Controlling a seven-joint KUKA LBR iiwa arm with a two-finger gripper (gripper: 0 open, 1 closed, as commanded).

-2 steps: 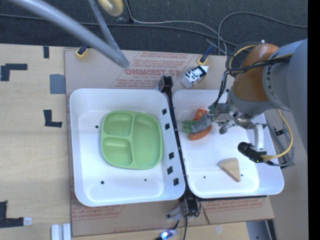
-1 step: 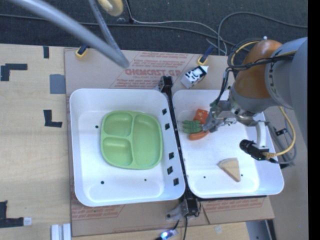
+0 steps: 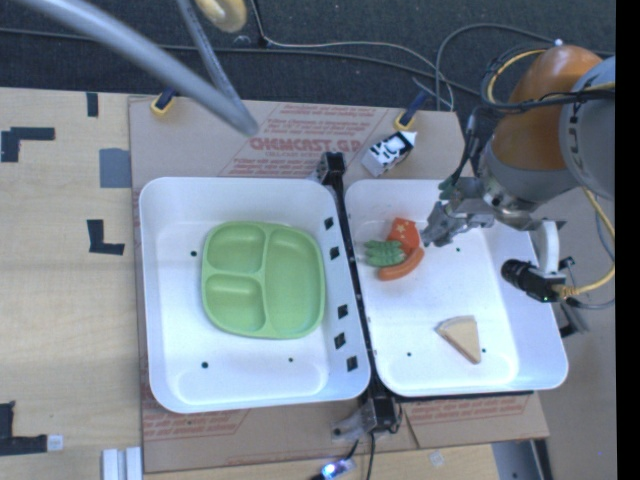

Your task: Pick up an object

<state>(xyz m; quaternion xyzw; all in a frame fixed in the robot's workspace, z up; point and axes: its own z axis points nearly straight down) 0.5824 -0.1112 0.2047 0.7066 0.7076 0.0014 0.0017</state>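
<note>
**Gripper poised beside the orange-and-green toy in the right bin**

Nearest the camera, at the front of the right bin [image 3: 520, 373], lies a tan wedge-shaped piece [image 3: 461, 338], well apart from everything else and untouched. Behind it, near the bin's left wall, sits the likely target — an orange toy with a green leafy part [image 3: 393, 251], resting on the bin floor. The gripper [image 3: 440, 228] hangs just beside this toy on its right, at the end of the grey arm [image 3: 545, 128] with its orange band; whether its fingers stand apart or together cannot be told from this slant, and nothing is visibly held.

Risks, as judged from this view: the gripper appears offset to the toy's right edge, so a descent from here could clip the rim of the toy and push it against the divider [image 3: 345, 258] rather than straddle it. The toy's irregular outline — a rounded base with a leafy lump — may also let it slip out of a closing grasp.

Surroundings: the left bin [image 3: 165, 268] carries a green compartment plate [image 3: 264, 278], clear of the arm's path. A small black-and-white object [image 3: 390, 148] lies on the cardboard behind the bins. Cables [image 3: 590, 278] trail near the wrist but do not obstruct the target.
</note>
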